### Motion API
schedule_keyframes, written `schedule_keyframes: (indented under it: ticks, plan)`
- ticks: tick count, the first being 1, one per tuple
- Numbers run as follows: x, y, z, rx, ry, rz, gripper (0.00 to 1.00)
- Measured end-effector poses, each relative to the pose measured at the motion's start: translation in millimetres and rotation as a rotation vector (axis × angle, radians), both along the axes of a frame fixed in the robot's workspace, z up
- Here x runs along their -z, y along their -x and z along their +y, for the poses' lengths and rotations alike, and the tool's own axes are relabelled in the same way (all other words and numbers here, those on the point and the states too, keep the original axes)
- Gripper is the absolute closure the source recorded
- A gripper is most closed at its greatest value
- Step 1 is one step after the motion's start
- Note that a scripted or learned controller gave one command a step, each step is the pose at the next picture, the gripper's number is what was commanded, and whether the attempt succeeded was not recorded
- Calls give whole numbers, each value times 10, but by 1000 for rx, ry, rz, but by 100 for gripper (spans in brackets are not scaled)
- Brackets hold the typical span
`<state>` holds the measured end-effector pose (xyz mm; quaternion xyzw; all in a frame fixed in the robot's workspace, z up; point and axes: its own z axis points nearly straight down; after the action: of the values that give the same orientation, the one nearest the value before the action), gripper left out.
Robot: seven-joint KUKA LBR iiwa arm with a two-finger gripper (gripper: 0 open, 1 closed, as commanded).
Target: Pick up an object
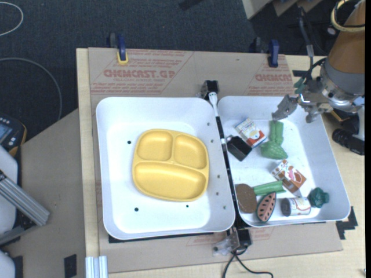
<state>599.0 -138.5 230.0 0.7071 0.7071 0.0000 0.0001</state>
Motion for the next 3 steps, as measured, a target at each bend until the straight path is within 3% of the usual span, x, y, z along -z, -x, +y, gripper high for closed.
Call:
schedule_keyframes:
  ticks: [1,2,3]
  plan:
    - [-1045,955,384,-3,-1,-6,0]
    - [-1094,915,369,-2,1,-4,100]
    - [-1051,1042,1850,-18,-5,3,100]
